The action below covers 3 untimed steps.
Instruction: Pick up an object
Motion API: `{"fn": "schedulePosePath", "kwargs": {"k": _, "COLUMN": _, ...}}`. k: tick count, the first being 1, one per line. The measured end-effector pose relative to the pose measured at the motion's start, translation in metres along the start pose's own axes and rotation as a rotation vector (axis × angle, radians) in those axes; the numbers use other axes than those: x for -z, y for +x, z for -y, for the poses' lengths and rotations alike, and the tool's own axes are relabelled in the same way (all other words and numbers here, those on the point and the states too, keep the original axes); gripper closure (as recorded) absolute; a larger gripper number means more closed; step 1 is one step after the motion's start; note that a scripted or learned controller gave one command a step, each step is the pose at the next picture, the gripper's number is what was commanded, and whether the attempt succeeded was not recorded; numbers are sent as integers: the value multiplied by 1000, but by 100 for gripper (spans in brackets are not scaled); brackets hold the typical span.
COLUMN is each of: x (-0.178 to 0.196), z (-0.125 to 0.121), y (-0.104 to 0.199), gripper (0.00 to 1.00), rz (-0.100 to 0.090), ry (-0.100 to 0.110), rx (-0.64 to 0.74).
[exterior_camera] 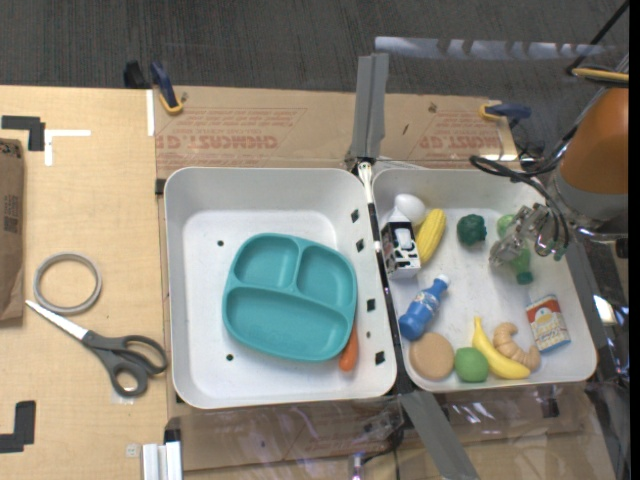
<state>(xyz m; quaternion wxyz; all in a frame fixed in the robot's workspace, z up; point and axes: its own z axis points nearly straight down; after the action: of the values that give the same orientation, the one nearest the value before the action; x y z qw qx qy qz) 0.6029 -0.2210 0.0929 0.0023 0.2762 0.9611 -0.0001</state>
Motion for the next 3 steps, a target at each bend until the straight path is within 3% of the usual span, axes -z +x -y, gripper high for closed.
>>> {"fn": "schedulePosePath", "kwargs": {"k": 1, "x": 0, "z": -78, "y": 27, "gripper": 0, "rz": -1, "ry": 0, "rx": -87}}
{"fn": "schedulePosePath", "kwargs": {"k": 2, "x": -1, "z": -24, "y": 19, "gripper": 0, "rz": -3, "ry": 2, "rx": -247}}
{"fn": "schedulePosePath", "kwargs": {"k": 3, "x": 0, "z": -85, "y": 22, "gripper": 0, "rz": -1, "ry": 2, "rx": -393}}
